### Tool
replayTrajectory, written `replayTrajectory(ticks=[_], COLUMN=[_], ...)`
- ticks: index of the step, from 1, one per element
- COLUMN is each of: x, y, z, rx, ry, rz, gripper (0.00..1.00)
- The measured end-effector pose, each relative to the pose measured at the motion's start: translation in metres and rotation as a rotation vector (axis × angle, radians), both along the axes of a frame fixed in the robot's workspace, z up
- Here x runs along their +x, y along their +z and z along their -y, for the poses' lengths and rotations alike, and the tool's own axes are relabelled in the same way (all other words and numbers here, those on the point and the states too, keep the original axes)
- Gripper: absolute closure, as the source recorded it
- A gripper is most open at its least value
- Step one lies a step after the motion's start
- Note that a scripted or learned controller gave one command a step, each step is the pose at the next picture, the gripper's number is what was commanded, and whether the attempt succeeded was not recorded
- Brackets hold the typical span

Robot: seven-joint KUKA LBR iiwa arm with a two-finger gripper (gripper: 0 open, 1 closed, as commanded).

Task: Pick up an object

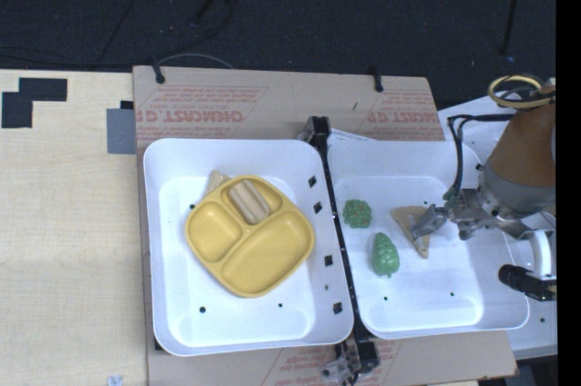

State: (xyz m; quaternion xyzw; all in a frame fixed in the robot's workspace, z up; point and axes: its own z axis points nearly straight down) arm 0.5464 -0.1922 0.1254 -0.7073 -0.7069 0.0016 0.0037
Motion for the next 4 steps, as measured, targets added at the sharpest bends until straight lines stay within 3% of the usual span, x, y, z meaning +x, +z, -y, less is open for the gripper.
replayTrajectory(ticks=[1, 4], x=[0.001, 0.011], y=[0.013, 0.173], z=[0.001, 0.005], rx=[-0.002, -0.005], ry=[-0.002, 0.003], rz=[0.003, 0.011], gripper=[1.00, 1.00])
